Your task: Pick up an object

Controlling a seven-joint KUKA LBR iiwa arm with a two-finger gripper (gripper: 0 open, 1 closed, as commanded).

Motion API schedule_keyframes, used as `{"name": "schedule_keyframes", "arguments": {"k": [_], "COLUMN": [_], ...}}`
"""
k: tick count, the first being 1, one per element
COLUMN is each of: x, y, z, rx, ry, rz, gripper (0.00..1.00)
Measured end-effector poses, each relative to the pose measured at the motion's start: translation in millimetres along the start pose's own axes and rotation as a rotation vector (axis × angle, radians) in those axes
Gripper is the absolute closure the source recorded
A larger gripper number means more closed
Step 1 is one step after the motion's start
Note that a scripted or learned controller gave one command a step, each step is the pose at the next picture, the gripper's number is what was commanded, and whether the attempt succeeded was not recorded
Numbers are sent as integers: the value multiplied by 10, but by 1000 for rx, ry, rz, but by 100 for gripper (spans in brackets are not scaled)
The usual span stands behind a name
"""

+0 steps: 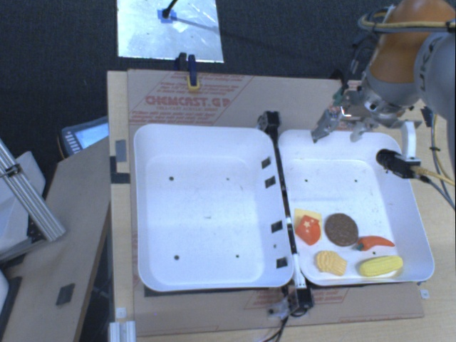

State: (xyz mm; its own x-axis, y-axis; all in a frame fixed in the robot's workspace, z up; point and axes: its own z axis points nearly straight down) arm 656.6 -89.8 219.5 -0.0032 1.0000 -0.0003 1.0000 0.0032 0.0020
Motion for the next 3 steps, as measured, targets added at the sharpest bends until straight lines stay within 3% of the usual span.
{"name": "schedule_keyframes", "arguments": {"k": [1, 2, 3], "x": [-802, -752, -1191], "y": [-245, -217, 138], "z": [204, 81, -280], "rx": [1, -4, -8], "ry": [-3, -2, -4], "rz": [8, -1, 3], "gripper": [0, 100, 100]}}
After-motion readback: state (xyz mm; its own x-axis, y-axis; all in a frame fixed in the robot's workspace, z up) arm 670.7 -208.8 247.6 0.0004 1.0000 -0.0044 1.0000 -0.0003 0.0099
